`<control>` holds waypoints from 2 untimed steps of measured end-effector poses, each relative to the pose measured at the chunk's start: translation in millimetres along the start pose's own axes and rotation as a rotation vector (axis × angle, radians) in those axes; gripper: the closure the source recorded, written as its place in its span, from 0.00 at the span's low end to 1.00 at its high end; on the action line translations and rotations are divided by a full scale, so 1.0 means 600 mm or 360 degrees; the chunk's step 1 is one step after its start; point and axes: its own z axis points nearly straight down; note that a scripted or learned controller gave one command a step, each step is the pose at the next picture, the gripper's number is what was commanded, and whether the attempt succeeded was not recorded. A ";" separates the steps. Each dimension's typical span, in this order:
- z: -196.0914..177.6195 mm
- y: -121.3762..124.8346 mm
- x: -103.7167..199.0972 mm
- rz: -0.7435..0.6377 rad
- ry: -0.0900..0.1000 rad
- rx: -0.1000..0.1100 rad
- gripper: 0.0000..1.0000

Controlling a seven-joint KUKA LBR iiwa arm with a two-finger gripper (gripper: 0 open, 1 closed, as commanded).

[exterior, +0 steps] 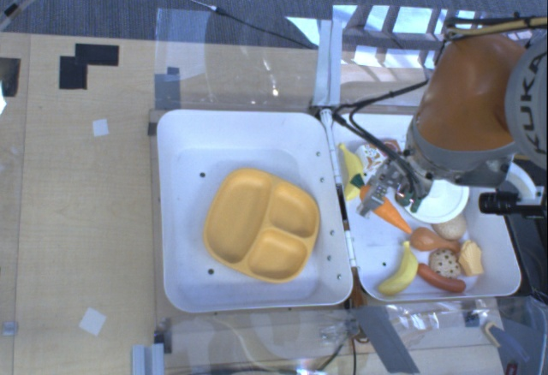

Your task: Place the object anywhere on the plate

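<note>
A yellow plate with three compartments lies in the middle of the left white bin. My gripper hangs over the left part of the right bin, right above an orange toy carrot. The wrist and arm hide what lies beneath them. Whether the gripper touches the carrot cannot be made out.
The right bin also holds a yellow banana, a red sausage, a round cookie, a cheese wedge, a drumstick, a white disc and a yellow piece. A ridge divides the bins.
</note>
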 end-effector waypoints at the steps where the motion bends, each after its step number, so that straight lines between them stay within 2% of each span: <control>1: 0.043 0.135 0.066 0.0030 0.0009 0.0000 1.00; 2: 0.042 0.131 0.062 0.0037 0.0006 0.0001 0.00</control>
